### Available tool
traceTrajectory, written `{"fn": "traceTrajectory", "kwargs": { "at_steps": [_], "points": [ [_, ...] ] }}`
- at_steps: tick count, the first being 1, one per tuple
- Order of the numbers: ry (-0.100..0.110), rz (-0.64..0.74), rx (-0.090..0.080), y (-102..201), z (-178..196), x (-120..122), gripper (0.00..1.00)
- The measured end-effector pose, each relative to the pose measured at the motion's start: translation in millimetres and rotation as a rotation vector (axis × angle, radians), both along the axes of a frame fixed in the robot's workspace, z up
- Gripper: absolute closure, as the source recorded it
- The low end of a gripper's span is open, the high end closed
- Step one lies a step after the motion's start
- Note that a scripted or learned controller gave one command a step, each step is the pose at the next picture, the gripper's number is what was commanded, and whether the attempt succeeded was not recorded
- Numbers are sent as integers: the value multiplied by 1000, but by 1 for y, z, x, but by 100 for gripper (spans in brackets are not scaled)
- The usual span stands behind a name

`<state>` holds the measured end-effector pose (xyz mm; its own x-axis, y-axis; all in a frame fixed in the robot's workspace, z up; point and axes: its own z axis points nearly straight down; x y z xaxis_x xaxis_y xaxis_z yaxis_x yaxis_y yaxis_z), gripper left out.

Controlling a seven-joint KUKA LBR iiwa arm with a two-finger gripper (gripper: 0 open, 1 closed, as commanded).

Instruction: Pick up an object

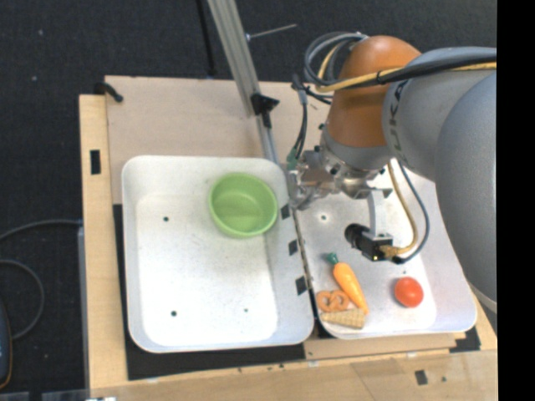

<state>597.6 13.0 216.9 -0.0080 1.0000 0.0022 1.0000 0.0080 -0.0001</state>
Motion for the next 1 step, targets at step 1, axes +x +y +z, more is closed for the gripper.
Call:
{"fn": "traceTrajectory", "kwargs": {
  "at_steps": [1],
  "points": [
    [-1, 1, 0, 56, 1, -4, 100]
  ]
}}
